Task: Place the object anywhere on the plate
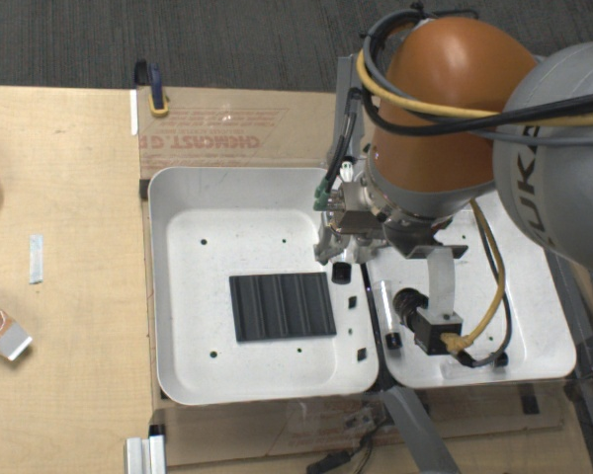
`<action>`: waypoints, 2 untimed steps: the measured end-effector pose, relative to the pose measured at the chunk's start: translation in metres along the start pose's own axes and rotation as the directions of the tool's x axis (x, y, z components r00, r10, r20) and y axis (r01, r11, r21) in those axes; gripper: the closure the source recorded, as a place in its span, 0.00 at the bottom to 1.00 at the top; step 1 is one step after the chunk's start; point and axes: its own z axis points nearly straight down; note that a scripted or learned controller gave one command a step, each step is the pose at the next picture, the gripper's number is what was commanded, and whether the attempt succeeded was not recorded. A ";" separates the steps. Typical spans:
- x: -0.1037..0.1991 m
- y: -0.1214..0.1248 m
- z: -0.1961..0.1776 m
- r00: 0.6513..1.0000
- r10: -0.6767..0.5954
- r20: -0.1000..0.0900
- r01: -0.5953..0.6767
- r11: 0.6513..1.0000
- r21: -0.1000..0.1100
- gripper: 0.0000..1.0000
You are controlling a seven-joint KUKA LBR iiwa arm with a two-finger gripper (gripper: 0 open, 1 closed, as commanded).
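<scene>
Inside left bin: dark ribbed plate, ribs running near-to-far; hand at bin's right wall, grip unclear

Ridged plate in left bin, tool just right.

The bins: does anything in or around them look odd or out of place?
Mostly tidy. The dark ribbed plate lies flat and square in the left bin. One oddity: the cardboard sheet behind that bin has its red printing upside down from this view.
</scene>
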 end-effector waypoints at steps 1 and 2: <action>0.012 -0.001 0.034 0.999 -0.047 0.001 0.047 0.999 0.004 1.00; 0.015 0.001 0.045 0.995 -0.105 0.000 0.105 0.995 0.004 1.00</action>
